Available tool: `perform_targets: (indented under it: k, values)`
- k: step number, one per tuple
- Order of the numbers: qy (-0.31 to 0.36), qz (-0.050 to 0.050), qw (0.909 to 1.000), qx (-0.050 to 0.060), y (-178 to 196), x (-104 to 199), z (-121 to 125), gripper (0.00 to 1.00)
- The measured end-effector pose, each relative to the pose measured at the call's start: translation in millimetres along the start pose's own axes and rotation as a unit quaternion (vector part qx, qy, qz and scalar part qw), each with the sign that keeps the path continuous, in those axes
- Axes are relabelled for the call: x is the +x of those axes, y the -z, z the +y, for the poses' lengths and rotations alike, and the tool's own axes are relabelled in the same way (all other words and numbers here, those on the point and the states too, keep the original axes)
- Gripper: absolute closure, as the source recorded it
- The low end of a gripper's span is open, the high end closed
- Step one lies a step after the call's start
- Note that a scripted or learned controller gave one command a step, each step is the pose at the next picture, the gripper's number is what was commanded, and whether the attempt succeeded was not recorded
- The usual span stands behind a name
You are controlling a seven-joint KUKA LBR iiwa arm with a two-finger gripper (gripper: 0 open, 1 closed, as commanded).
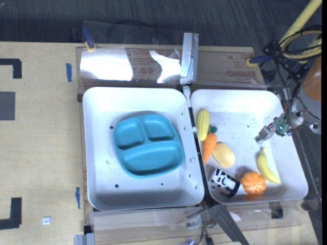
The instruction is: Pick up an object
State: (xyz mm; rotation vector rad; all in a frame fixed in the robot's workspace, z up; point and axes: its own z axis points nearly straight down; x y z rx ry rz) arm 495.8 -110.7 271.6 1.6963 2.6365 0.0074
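Two bins; gripper [266, 133] over right bin [240, 103], near its right wall; fingers' spread — cannot tell; banana [267, 168] just below it; orange [254, 183] below-left; lemon [224, 154], carrot [209, 146], corn [203, 123] to its left; blue divided plate [148, 145] in left bin [97, 137], well apart.

Arm [312, 93]: small portion visible at the right edge. Rounded housing with an orange-brown band, grey casing below it. Wrist section pale grey metal. Pincer [271, 131]: silver-grey metal, small, with a greenish-teal mark near its base. Cables [294, 40]: black, looped above the arm, beside a yellow hose [305, 15].
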Motion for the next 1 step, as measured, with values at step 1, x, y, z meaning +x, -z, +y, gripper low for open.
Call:
perform_targets:
  k: [1]
  values:
    - [-0.002,-0.002,1.0,-0.001,9.8,-2.5,-0.4,1.0]
